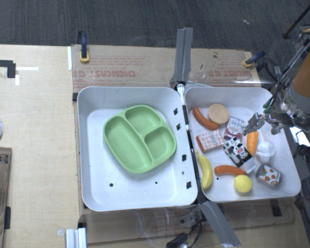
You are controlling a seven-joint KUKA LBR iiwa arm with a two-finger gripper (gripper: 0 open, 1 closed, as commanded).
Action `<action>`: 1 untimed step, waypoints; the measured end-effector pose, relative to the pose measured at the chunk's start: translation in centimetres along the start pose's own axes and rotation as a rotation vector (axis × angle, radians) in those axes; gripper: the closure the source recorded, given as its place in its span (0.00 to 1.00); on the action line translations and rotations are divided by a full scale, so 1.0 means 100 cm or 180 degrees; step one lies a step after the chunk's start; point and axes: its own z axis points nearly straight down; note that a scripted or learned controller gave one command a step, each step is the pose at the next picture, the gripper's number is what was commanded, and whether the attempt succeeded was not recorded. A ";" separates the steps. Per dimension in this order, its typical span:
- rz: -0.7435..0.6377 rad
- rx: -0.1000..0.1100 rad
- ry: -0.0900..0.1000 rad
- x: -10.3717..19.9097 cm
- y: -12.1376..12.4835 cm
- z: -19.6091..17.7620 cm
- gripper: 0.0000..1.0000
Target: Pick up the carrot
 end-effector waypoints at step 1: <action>0.0251 -0.0013 0.0043 -0.040 0.019 0.101 0.00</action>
